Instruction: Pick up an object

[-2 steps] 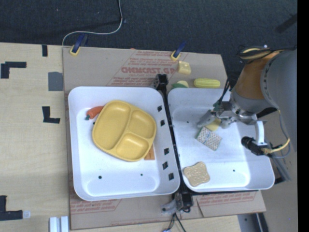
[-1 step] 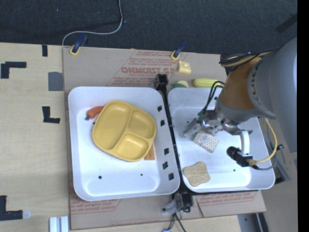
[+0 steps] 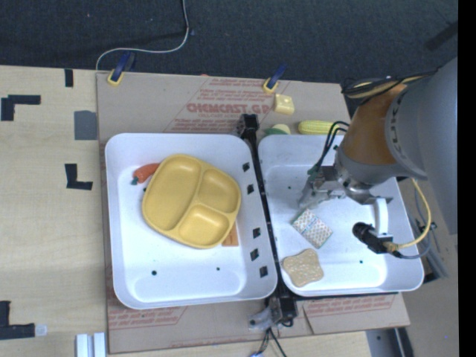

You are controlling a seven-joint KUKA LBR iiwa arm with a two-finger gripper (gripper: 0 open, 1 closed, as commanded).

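Jaws on the gripper [image 3: 318, 193] are dark and small from up here, and I cannot tell if they are open or closed. The gripper is low inside the right bin [image 3: 401, 274], near the middle of its floor. The big grey arm [image 3: 439, 125] comes in over the right side of that bin. Its orange band [image 3: 370, 129] hangs over the bin's far right part.

A small packet with a dotted pattern [image 3: 312, 227] lies flat on the floor of the right bin. It is just beside the gripper, on the side closer to the camera. I cannot tell if the two touch. A tan piece shaped like toast [image 3: 302, 268] lies flat in the near left corner of the right bin, close to the packet but apart from it. A black plug with a yellow cable [image 3: 375, 239] hangs from the arm over the right half of the bin.

At the far edge of the right bin there is a yellow corn cob [image 3: 316, 127] and a little green thing [image 3: 279, 130]. A pale yellow block [image 3: 283, 104] sits a bit farther back on the brown cardboard [image 3: 216, 103].

Touching the left side of the right bin is the left bin [image 3: 119, 222]. A yellow plate with three parts [image 3: 192, 199] lies in it. An orange thing [image 3: 146, 172] peeks out from under the plate, on the side away from the right bin.
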